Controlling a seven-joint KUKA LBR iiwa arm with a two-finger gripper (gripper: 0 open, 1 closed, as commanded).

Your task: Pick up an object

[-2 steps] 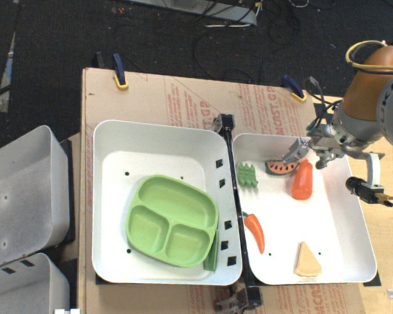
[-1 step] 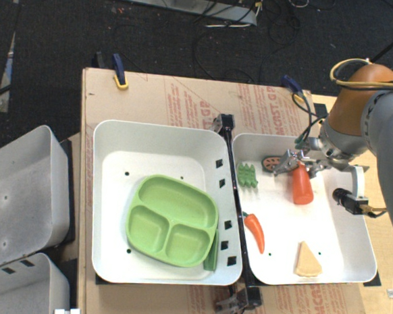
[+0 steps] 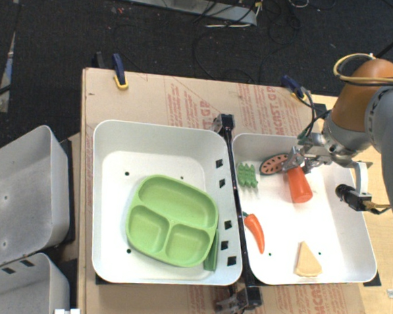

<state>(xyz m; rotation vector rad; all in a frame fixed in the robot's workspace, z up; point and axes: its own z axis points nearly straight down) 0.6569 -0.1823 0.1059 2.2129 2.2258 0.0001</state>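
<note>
In the right bin (image 3: 354, 219) an orange cylinder (image 3: 300, 186) lies near the back, and its upper end reaches right up under my gripper (image 3: 307, 157). Whether it is held cannot be seen. Just left of the gripper is a brown, dotted oval slice (image 3: 272, 164), and a green ridged piece (image 3: 248, 175) sits beside the divider. Further forward, a red pepper (image 3: 255, 231) lies by the left wall. A pale yellow wedge (image 3: 307, 260) rests close to the front wall.
The left bin (image 3: 115, 153) holds a green divided plate (image 3: 172, 220) towards its front. The arm's grey and orange wrist (image 3: 363, 98) hangs over the right bin's back right corner. Two more white bins (image 3: 17, 193) stand off the bench at the left.
</note>
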